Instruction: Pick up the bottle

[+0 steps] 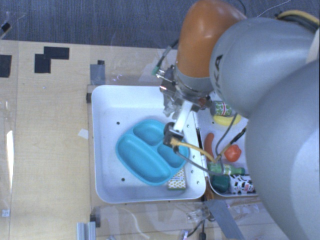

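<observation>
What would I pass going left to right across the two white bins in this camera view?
Blue plate → small patterned block → green bottle.

Beneath me the tray [145, 156] lies in the left bin [107, 129] with a block [176, 183] just beside its near corner, and the bottle [227, 170] lies in the right bin [235, 194].

You see the bulky grey robot arm [270, 109] covering most of the right shallow white bin [230, 193]; the slim green bottle [227, 170] runs under it.
</observation>
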Controlling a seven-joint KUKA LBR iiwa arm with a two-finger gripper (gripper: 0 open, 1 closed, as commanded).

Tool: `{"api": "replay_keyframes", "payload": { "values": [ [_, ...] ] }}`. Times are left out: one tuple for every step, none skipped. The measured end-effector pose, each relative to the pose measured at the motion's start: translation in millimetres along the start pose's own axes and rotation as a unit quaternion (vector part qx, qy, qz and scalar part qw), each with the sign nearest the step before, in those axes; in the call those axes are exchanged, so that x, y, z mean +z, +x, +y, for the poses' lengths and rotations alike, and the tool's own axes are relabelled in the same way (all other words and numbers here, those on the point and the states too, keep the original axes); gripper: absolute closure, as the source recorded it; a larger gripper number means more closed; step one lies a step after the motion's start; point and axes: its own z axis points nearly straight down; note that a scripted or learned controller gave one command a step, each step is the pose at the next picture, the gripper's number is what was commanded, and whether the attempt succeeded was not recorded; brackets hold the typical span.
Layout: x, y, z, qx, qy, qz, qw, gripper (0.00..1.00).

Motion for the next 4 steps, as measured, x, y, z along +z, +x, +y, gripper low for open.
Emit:
{"api": "replay_keyframes", "payload": {
  "values": [
    [0.6, -0.1, -0.2, 0.0, 0.0, 0.0, 1.0, 0.0],
    [136.6, 14.4, -29.4, 0.021, 0.002, -0.001, 0.9998, 0.0],
    [171.8, -37.1, -8.5, 0.042, 0.001, -0.001, 0.9991, 0.0],
    [180.3, 32.3, 29.7, 0.083, 0.013, -0.015, 0.9964, 0.0]
  ]
}}
